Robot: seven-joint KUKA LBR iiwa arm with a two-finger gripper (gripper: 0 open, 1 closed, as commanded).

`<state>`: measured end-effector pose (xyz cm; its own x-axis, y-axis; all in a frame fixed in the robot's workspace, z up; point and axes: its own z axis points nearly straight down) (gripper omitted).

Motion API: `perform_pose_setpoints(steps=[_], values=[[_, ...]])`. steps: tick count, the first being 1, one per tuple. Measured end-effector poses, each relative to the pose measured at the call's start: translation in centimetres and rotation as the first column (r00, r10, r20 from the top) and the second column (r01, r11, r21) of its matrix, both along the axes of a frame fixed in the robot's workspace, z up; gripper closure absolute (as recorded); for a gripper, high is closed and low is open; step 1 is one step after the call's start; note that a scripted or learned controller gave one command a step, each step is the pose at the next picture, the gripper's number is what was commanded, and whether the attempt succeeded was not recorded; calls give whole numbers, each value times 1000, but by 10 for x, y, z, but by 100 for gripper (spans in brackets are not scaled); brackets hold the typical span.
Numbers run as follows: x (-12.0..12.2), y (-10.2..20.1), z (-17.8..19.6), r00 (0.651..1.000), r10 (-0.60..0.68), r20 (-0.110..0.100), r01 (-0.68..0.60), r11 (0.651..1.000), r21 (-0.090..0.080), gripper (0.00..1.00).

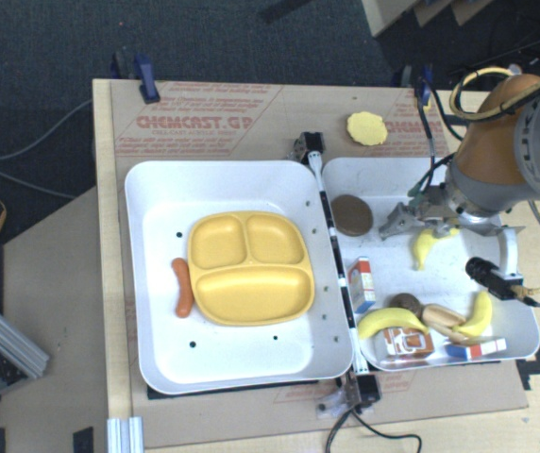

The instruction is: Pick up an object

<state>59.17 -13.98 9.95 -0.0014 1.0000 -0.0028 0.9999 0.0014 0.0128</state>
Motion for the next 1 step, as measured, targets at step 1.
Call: perform_pose_setpoints(steps=[1], values=[[-21, -13, -9, 1000, -1, 0, 1, 1000, -1, 0]])
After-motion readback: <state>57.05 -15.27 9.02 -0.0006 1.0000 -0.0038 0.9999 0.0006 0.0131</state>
